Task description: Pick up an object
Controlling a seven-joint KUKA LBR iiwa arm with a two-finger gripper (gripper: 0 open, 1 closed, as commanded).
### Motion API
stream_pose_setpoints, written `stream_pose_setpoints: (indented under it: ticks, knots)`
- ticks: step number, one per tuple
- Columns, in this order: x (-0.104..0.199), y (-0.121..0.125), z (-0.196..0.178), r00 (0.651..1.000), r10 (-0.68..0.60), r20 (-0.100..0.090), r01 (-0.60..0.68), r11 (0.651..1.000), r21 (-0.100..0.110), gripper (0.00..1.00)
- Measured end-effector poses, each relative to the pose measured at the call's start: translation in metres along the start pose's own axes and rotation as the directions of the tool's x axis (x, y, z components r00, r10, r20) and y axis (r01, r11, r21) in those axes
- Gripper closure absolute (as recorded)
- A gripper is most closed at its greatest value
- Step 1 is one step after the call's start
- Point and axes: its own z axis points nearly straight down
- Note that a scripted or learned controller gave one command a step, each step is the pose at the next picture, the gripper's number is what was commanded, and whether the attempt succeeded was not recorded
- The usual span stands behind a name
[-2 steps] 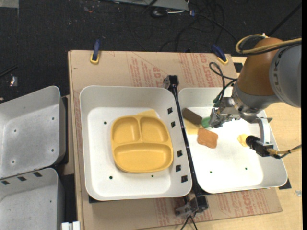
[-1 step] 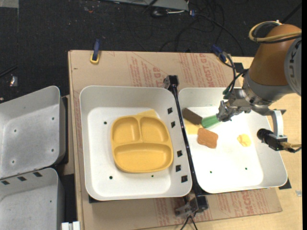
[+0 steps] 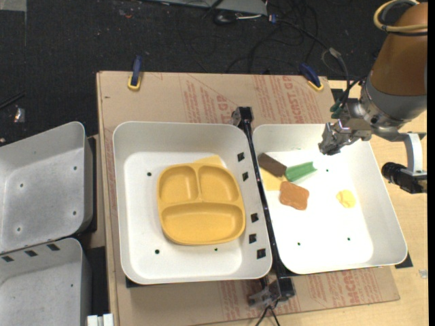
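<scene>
The pincer (image 3: 331,143) is seen above the right bin (image 3: 353,246); whether it is apart cannot be told. The green block (image 3: 300,171), just below-left, could be missed or nudged against the brown block (image 3: 272,164).

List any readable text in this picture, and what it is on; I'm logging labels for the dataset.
Red print on the cardboard sheet under the bins, along its far and near edges: it runs mirrored or upside down and is too blurred to read.
No text is readable on the bins, the yellow tray, or the small objects.
</scene>
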Motion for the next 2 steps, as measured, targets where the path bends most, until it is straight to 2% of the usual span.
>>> stream_pose_setpoints:
  ticks: [1, 2]
  knots:
    - [0.0, 0.001, -0.013, 1.0, 0.0, -0.001, 0.0, 1.0, 0.004, 1.0]
    - [0.051, 0.004, 0.001, 1.0, -0.005, -0.003, 0.005, 1.0, 0.008, 1.0]
